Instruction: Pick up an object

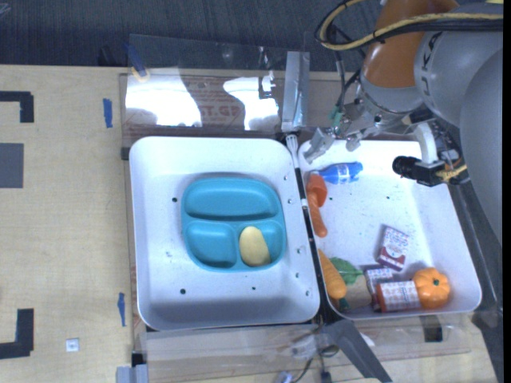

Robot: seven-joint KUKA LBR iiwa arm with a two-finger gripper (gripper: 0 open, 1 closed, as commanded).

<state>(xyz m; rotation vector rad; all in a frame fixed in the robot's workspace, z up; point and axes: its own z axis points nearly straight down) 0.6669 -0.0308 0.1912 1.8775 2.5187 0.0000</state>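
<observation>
Progress looks nil: the pincer [345, 138] hangs at the far edge of the right bin [447, 214], and whether it is apart or together I cannot tell. Candidates lie below: blue bottle [342, 171], red packet [394, 248], orange pumpkin [432, 287]. No label is legible.

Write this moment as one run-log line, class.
arm: over right bin's far-left corner | gripper: above blue bottle, nothing visibly held | left bin: teal tray with yellow potato | pick: not done
</observation>
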